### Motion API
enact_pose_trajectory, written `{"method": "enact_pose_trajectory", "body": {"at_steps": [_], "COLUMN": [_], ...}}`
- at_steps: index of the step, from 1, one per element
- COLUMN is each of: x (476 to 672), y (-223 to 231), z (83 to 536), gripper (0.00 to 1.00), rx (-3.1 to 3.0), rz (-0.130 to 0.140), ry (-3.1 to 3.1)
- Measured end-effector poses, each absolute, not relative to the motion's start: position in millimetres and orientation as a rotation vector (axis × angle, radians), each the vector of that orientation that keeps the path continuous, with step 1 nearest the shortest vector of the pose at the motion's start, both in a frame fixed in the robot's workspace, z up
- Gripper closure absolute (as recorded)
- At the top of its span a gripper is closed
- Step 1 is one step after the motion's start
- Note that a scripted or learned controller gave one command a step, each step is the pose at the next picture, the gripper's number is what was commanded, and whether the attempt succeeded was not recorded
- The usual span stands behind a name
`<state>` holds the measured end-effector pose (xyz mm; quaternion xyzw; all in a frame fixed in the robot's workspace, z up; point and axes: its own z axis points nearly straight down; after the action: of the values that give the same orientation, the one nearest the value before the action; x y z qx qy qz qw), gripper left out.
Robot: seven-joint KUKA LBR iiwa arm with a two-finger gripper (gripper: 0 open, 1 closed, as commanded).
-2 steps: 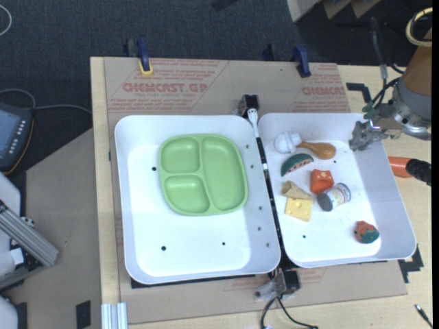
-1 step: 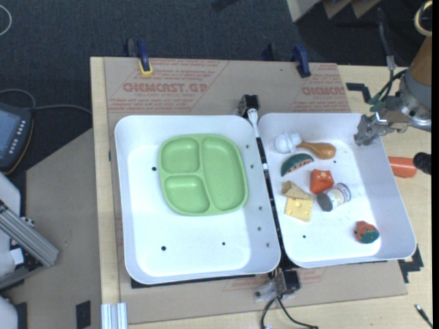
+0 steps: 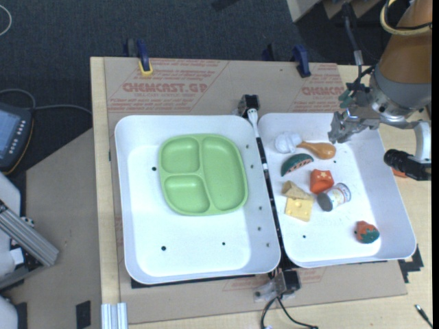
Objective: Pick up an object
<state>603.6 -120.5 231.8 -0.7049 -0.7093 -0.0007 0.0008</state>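
Gripper [image 3: 341,131] of the grey arm hangs at the upper right of the frame, over the far part of the right-hand shallow white bin [image 3: 391,204]; whether it is spread or pressed together cannot be told from this slant, and nothing is seen pinched in it. Just below and left of it lies the tan plastic drumstick-shaped toy [image 3: 317,149], its long axis running left to right with a slight tilt, the thin end toward the left and the fat end toward the right. Touching that thin end is a small white rounded toy [image 3: 286,142]. Lower in the same bin sit a watermelon-slice toy [image 3: 298,163], a red block-shaped toy [image 3: 321,180], a small can on its side [image 3: 334,197], two yellow cheese-like wedges [image 3: 298,204] and, well apart near the lower right, a red and green strawberry-like toy [image 3: 366,232]. The left-hand white bin [image 3: 137,238] holds a light green three-compartment plate [image 3: 204,174].
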Motion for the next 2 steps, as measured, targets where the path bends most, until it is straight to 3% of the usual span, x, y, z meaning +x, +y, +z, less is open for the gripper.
{"method": "enact_pose_trajectory", "body": {"at_steps": [2], "x": [590.4], "y": [-6.5], "z": [238.1], "gripper": [1.00], "rx": [-2.214], "rz": [0.001], "ry": [-2.225]}}
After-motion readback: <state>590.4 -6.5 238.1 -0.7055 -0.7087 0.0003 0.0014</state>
